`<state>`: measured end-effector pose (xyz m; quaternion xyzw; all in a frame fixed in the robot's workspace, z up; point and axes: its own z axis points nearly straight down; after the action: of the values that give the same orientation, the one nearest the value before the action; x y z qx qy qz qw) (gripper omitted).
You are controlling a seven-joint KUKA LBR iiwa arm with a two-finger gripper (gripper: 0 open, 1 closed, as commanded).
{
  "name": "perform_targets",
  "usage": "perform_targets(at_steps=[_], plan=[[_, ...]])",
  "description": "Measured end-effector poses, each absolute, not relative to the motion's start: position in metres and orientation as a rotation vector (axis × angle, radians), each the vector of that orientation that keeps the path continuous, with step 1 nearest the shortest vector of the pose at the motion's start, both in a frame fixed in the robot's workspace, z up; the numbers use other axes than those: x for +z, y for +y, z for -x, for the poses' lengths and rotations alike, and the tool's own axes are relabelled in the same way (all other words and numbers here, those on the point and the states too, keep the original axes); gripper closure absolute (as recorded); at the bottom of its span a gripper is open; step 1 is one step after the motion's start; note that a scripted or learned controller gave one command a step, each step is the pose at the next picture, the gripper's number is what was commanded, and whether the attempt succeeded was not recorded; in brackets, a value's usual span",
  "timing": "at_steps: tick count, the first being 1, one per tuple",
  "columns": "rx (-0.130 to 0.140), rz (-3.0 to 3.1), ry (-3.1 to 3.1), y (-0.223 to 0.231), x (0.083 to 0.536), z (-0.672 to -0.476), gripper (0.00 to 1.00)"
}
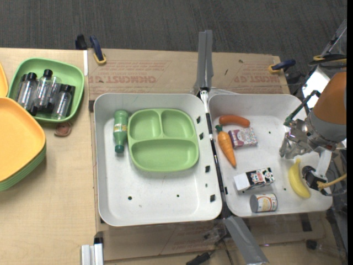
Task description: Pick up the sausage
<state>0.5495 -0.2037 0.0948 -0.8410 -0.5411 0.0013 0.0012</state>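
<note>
Your sausage [234, 120] lies flat near the far wall of the right bin [265, 105], a reddish-orange link running roughly left to right, with nothing on top of it. Just on the near side of it sits a small pink and purple packet [243, 137], close but seemingly not touching. To the left of that packet you have a carrot [226, 147], lying at a slant with its green top up near the sausage's left end. Nearer the front of the same bin there is a small black and white carton [253, 179], and in front of that a can on its side [263, 202]. A banana [298, 182] lies along the right side of the bin.

The end effector [295, 145] hangs over the right part of that bin, just above the banana's far end and well apart from the sausage. You cannot tell from this view how wide its fingers stand, and nothing shows between them.

In the left bin [149, 208] you see a green divided plate [162, 138] with a green bottle [120, 130] lying just beside its left edge. Out on the worktop [49, 203] to the left, a green tray [47, 90] carries several dark-capped bottles, and a stack of yellow plates [19, 142] sits at the edge of the view.
</note>
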Motion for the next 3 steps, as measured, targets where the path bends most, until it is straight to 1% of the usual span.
perform_targets(at_steps=[1, 2, 3], plan=[[0.001, 2.414, -2.007, -0.206, 0.091, -0.496, 1.00], [0.001, 2.296, -2.142, -0.214, 0.091, -0.477, 1.00], [0.006, 2.724, -1.561, -0.184, 0.090, -0.528, 1.00]])
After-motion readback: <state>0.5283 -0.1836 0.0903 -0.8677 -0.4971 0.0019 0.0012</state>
